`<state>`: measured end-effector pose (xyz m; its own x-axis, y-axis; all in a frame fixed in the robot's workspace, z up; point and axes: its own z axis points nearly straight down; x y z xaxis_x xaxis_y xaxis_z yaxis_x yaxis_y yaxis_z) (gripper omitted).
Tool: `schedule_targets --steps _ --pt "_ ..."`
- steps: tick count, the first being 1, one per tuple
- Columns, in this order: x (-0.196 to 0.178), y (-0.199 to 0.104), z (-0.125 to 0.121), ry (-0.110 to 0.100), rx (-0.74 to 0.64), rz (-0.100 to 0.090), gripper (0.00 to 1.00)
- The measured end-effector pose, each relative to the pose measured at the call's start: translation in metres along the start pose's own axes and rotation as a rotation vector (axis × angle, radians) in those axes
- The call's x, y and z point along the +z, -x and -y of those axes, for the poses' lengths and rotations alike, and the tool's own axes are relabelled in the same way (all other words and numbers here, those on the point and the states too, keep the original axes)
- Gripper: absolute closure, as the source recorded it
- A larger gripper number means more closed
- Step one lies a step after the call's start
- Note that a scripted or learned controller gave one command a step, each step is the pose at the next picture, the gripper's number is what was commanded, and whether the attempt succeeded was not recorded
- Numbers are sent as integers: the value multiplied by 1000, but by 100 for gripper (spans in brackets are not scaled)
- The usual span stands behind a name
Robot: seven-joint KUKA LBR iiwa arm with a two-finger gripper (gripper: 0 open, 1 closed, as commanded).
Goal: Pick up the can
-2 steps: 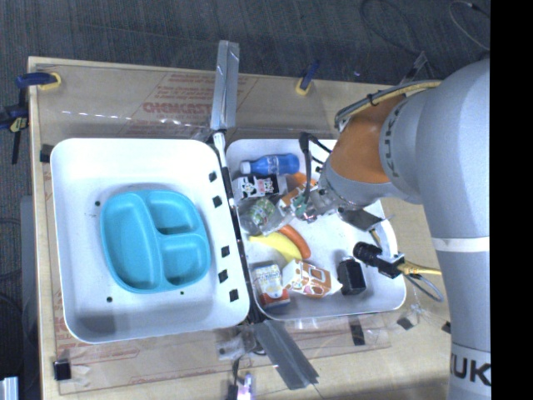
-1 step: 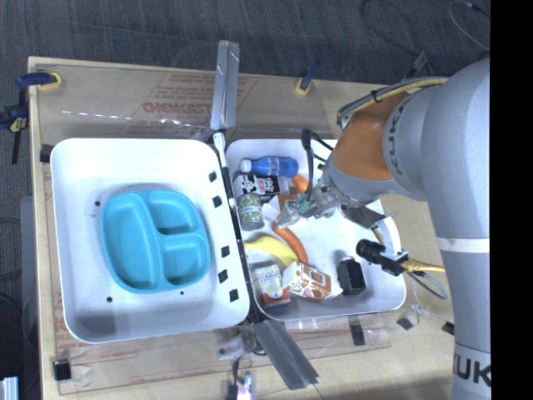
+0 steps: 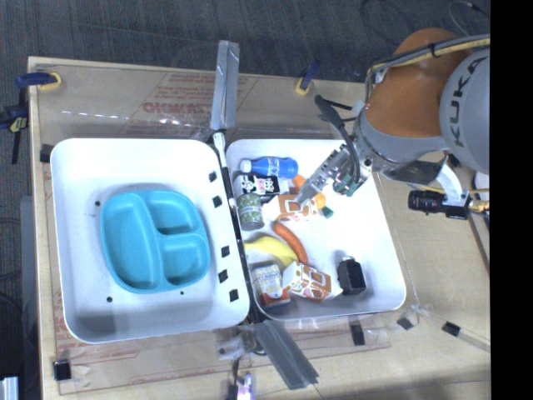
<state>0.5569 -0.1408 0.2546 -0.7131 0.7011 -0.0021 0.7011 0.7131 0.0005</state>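
Camera view: end effector [image 3: 310,188] low in the right bin [image 3: 385,248], over a small carton [image 3: 296,209]; can't tell its state. Can [image 3: 250,210] lies near the bin's left wall, below the bottle [image 3: 271,167], above the banana [image 3: 268,247]. Blue tray [image 3: 156,239] in left bin [image 3: 71,223].

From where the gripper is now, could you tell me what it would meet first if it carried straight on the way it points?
Probably the small orange-and-white carton, lying just beyond the gripper in the right white bin. Height above it is unclear from this view.
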Motion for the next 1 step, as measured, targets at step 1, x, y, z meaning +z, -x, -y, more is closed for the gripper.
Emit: schedule_targets --steps 1 --pt "64 -78 -21 -3 -39 -4 100"
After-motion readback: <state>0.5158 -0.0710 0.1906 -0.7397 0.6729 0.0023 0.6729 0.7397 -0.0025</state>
